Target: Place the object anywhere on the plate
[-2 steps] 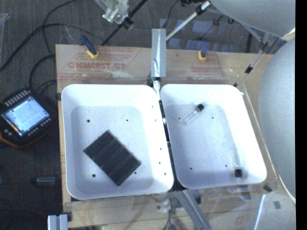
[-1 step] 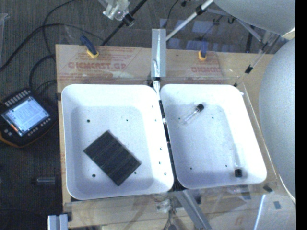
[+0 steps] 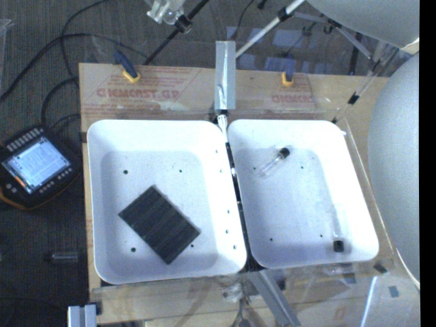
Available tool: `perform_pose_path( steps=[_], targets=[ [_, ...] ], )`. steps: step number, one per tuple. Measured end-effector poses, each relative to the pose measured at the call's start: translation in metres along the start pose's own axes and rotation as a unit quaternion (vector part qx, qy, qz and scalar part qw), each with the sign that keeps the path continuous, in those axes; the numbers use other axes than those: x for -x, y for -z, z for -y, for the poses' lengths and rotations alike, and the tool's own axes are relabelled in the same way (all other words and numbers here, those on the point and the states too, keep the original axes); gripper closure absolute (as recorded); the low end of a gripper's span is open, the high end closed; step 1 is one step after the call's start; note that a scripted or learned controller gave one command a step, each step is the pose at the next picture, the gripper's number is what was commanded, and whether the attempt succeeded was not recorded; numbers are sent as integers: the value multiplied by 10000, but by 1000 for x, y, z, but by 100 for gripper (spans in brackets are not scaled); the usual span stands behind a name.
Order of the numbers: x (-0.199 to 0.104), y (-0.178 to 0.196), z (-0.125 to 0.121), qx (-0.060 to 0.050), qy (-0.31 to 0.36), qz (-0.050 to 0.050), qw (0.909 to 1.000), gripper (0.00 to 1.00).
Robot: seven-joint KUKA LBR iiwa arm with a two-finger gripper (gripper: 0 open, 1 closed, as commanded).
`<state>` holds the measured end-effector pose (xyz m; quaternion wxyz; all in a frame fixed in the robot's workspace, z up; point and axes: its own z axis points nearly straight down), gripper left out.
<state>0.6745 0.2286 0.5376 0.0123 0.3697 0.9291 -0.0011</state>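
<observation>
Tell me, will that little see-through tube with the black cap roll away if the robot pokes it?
Probably. The clear tube looks round and thin, lying flat on the smooth floor of the right bin, so a sideways poke would likely roll it. It looks small, so probably light, and its clear smooth body may be slippery to pinch.

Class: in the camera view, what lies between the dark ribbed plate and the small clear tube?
The two bins' adjoining rims; the plate lies in one, the tube in the other.

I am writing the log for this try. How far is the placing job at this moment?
Nothing looks done yet. The small clear object with a dark cap lies in the right bin, apart from the dark ribbed plate in the left bin. Picking and placing both remain.
</observation>
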Motion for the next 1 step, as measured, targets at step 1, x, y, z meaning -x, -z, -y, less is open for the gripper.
perform_pose_path(
  steps=[1],
  targets=[
    [0,9,-1,5,-1,14,10000,100]
  ],
)
